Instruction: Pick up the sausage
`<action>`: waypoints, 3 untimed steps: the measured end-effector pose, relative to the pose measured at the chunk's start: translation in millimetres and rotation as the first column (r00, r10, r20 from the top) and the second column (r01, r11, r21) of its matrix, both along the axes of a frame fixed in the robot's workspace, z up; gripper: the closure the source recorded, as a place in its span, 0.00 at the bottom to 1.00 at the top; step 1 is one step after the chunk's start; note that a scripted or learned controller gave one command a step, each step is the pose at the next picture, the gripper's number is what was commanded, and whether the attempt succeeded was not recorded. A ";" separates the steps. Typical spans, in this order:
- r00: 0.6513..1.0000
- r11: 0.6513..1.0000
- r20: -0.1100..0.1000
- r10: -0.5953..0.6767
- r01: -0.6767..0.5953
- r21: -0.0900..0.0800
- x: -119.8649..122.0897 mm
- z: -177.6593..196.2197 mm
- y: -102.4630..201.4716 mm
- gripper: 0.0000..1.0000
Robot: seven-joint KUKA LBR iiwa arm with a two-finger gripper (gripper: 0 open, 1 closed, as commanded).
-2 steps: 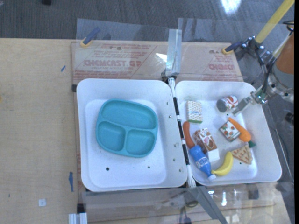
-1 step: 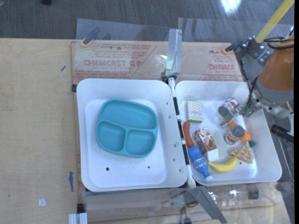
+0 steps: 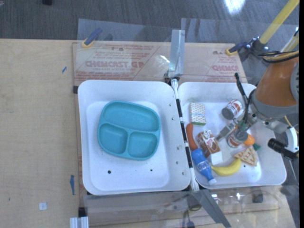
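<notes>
The reddish-orange toy sausage (image 3: 190,134) lies lengthwise along the left wall of the right shallow white bin (image 3: 274,174), just above the blue plastic bottle (image 3: 203,165) and beside a brown snack packet (image 3: 208,142). The grey arm's gripper (image 3: 234,128) hangs well to the right of it, over a small can (image 3: 236,140) near a yellow banana (image 3: 228,168); whether its fingers are spread or closed cannot be told. A turquoise divided plate (image 3: 128,129) sits in the left white bin (image 3: 90,127).

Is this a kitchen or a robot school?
Probably a robot lab, not a kitchen. A robot arm reaches over two white bins on a wooden bench, and the food, like the banana and sausage, looks like toys.
</notes>
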State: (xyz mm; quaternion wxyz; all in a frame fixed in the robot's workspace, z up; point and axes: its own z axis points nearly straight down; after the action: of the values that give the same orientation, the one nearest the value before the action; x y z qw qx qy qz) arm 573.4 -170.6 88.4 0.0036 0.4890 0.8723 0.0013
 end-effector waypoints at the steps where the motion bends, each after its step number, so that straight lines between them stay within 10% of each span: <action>1: 1.000 1.000 0.007 -0.002 0.002 0.000 2.0 11.8 -0.1 1.00; 2: 1.000 1.000 0.006 -0.002 0.002 0.000 2.0 11.8 0.0 0.00; 3: 0.998 0.998 -0.003 -0.062 0.062 -0.001 56.7 53.1 -30.2 0.00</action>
State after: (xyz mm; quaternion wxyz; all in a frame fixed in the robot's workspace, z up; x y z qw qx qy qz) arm 630.1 -200.8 141.5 0.0026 0.5160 0.8566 0.0003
